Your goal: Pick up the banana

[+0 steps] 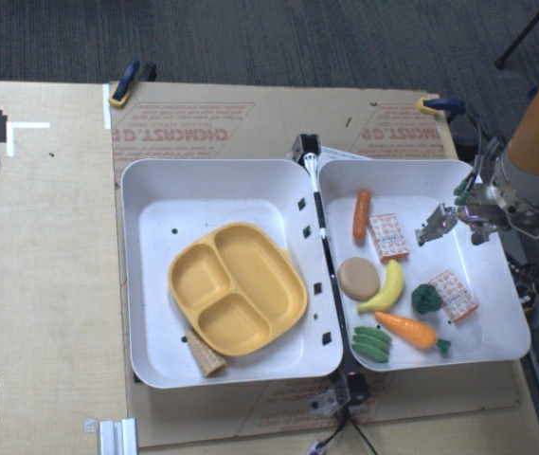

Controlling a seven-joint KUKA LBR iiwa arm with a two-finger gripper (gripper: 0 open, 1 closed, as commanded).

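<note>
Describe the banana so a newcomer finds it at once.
Look in the right-hand white bin, near its middle. The banana lies just right of the round tan cookie and above the orange carrot. It is the only yellow, curved item in that bin.

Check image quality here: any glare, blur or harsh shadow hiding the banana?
Camera view: even, soft lighting; banana sharp and unshadowed in the right bin; white bins bright but not blown out; gripper slightly soft, with small detail hard to read.

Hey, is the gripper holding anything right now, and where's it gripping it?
Nothing is held. The gripper hangs above the right bin, apart from the banana.
</note>
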